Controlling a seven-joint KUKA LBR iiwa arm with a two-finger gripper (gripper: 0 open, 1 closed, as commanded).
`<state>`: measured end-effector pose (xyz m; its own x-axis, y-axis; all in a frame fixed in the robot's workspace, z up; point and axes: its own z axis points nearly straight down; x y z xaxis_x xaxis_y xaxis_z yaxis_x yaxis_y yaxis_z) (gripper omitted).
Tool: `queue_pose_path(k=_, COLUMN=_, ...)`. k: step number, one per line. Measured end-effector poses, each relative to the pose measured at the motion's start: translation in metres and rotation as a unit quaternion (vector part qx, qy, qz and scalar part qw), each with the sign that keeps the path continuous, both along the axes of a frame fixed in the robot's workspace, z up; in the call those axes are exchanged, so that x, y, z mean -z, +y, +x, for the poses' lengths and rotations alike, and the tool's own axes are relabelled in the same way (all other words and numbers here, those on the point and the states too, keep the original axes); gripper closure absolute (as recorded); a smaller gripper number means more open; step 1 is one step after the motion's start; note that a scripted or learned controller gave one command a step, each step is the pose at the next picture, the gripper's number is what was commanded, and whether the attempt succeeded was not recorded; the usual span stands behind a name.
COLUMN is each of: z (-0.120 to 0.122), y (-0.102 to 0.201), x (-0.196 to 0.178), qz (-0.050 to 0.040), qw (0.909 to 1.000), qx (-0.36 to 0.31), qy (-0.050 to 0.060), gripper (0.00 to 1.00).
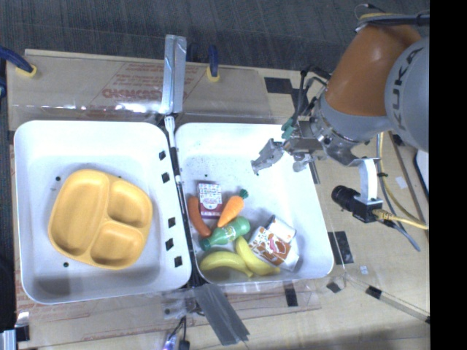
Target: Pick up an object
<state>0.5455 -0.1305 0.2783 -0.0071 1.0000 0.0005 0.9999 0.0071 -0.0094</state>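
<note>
Above the right bin [219, 138], the gripper [271, 156] hovers — fingers apart, nothing between them.

You have two white bins [241, 141]. In the left one: a yellow divided tray [100, 217]. In the right one, beside the orange carrot [230, 208]: yellow bananas [233, 259], a green bottle [226, 233], a dark red-and-white carton [209, 198], a white-and-brown packet [276, 245].

Yellow plastic 3-compartment tray [100, 217] in left white bin [36, 152], toy orange carrot [230, 209], 2 yellow plastic bananas [237, 261] and small printed carton [276, 245] clustered at right white bin's [233, 141] near edge, two-finger gripper [281, 155] above its far right part
</note>
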Motion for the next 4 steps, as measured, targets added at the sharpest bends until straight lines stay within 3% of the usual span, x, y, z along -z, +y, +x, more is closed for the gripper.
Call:
queue_pose_path(k=1, z=-0.009, y=-0.011, x=0.157, qz=0.0006, qw=1.0000, qx=-0.006, qy=0.000, gripper=0.00)
queue_pose_path(k=2, z=-0.020, y=-0.007, x=0.183, qz=-0.0007, qw=0.9984, qx=-0.057, qy=-0.009, gripper=0.00)
queue_pose_path(k=3, z=-0.024, y=-0.007, x=0.183, qz=0.0012, qw=0.9983, qx=-0.058, qy=0.000, gripper=1.00)
queue_pose_path(k=4, z=-0.044, y=0.025, x=0.033, qz=0.0001, qw=0.9992, qx=-0.040, qy=-0.004, gripper=1.00)
